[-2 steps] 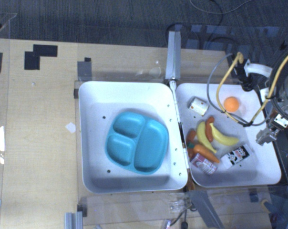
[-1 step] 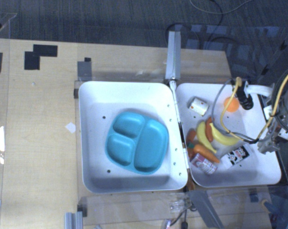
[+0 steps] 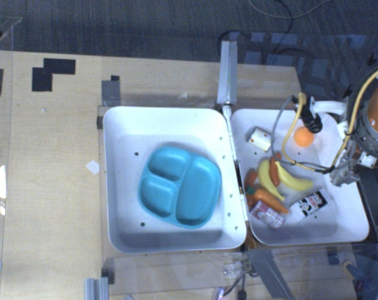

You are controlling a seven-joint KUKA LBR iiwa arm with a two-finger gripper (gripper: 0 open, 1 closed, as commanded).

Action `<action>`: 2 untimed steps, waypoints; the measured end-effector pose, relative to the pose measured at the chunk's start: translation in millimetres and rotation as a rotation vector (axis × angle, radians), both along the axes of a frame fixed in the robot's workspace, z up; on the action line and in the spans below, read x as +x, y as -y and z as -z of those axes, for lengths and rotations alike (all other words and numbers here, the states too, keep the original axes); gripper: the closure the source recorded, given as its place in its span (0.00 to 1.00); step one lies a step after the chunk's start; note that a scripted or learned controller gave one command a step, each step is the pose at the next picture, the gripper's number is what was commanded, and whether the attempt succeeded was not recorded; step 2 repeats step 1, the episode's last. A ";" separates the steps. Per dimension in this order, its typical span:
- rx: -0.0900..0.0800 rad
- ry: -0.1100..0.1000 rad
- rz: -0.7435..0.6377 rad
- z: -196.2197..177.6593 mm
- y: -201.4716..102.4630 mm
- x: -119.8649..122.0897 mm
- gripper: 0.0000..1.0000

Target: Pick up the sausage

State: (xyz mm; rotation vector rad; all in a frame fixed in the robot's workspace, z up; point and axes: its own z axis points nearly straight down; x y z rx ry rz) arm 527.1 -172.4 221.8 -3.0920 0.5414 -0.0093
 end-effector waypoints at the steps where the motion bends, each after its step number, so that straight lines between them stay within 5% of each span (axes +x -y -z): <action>1: 0.004 -0.005 0.556 61.1 32.7 -22.5 1.00; 2: 0.004 -0.005 0.556 61.1 32.7 -22.5 1.00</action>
